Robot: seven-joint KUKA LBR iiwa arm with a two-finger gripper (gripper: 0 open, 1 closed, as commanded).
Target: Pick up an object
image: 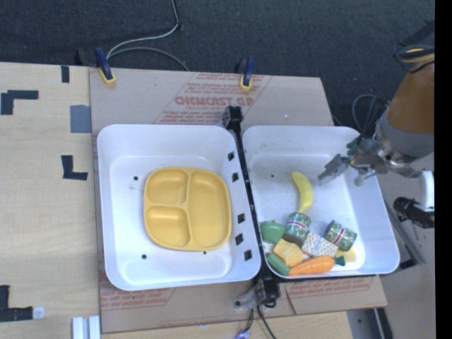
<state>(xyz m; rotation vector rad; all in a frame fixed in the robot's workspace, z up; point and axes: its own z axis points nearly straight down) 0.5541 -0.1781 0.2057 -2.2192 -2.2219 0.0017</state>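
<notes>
Red lettering on the cardboard sheet (212, 101) behind the bins seems to read "CHEMCAST GP", though it is blurred. The yellow divided plate (188, 208) lies in the left bin (116, 189). Right of it, in the right bin (371, 217), a banana (304, 189) lies above clustered toys. Further right, the gripper (346, 168) hovers with fingers spread wide, holding nothing.

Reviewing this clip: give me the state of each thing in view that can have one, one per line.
gripper: over the right bin's far right side, nothing between its fingers
banana: lying loose in the right bin
carrot: lying at the right bin's near edge
yellow divided plate: flat in the left bin, compartments bare
</notes>
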